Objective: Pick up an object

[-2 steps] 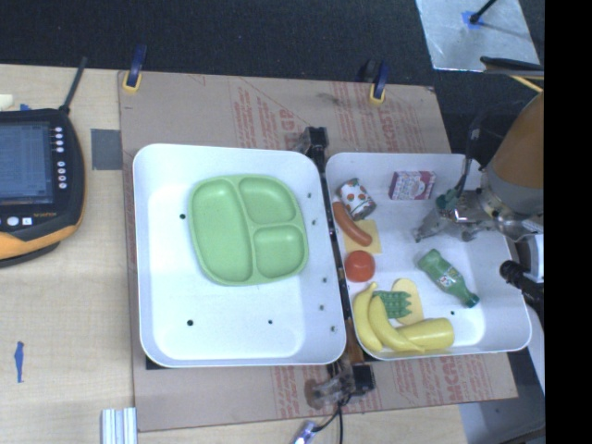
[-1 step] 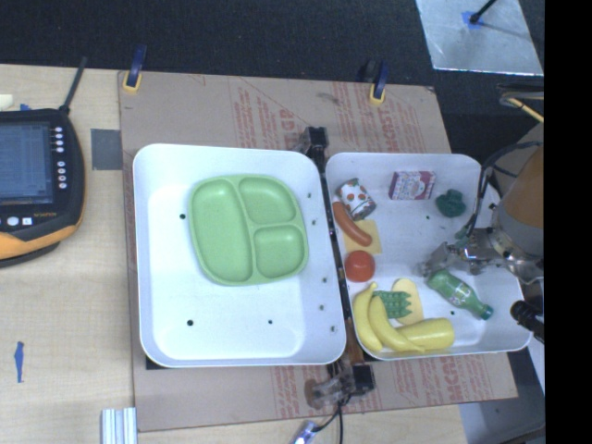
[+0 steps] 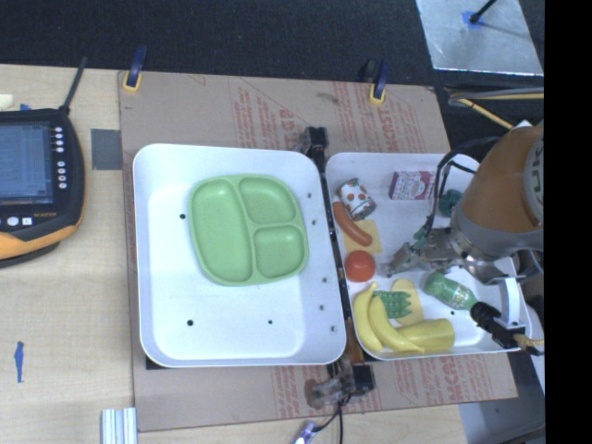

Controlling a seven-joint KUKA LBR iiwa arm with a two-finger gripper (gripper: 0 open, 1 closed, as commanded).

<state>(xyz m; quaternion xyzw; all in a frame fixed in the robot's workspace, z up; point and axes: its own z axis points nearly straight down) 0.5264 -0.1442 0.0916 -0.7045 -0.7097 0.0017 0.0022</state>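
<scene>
- Bottom edge: cable/connector clump [image 3: 335, 388] at the seam between the bins, too small to identify; metal bracket [image 3: 118, 424] cut off by the frame.
- Blue mark [image 3: 19, 361] on the bare wood bench [image 3: 55, 340], low left.
- Right bin [image 3: 370, 351], near end: two bananas [image 3: 375, 326] lying side by side, touching a yellow block [image 3: 427, 335]; small green leafy item [image 3: 398, 303] sits on them, can't tell what it is.
- Green bottle [image 3: 450, 291] just right of those, tilted. Black arm fitting [image 3: 492, 324] overlaps the bin's right rim.
- Tomato [image 3: 360, 265] mid-bin, near the left wall; hot dog [image 3: 353, 227] above it on a yellow slice [image 3: 368, 234].
- Gripper [image 3: 400, 263] over mid-bin, between tomato and bottle, pointing left. Fingers blurred against clutter; can't tell if spread or closed, nothing visibly between them.
- Arm [image 3: 499, 202]: orange band and grey body, cut off at right, covers the bin's right side.
- Far end of that bin: small can [image 3: 353, 193], pink carton [image 3: 411, 185], teal bit [image 3: 450, 198] half behind the arm.
- Left bin [image 3: 162, 322]: green divided plate [image 3: 248, 228], upper centre.
- Teach pendant [image 3: 37, 188] far left, cut off.
- Blue clamps [image 3: 135, 68] at the cardboard sheet's [image 3: 277, 109] far edge.
</scene>
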